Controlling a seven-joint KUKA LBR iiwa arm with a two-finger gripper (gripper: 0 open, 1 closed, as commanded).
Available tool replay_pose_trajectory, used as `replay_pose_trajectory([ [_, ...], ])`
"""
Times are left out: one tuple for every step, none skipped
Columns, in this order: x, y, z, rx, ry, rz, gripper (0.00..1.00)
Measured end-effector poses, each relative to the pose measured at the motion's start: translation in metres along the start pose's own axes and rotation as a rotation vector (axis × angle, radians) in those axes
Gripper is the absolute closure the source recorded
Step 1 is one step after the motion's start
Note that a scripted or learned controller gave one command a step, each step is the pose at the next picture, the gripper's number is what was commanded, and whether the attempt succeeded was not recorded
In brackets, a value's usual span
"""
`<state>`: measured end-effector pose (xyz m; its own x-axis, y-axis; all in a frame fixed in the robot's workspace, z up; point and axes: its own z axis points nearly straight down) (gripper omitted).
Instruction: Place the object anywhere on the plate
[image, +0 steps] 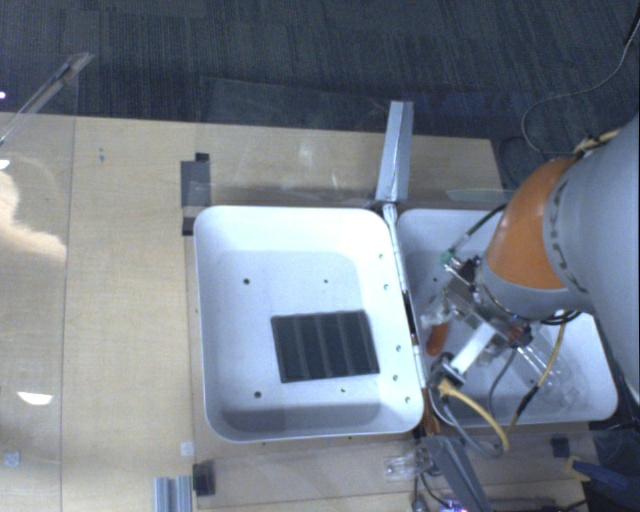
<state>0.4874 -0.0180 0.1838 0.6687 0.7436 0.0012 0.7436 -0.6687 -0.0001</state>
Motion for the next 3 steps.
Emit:
replay_pose_trajectory([
  [0.026,-0.023,0.0,-0.001,0.001,0.147,0.0],
  [0.071,-0.064,0.0,-0.001,0.0,0.222,0.0],
  [0.028,-0.025,0.0,-0.001,0.001,0.123,0.0],
])
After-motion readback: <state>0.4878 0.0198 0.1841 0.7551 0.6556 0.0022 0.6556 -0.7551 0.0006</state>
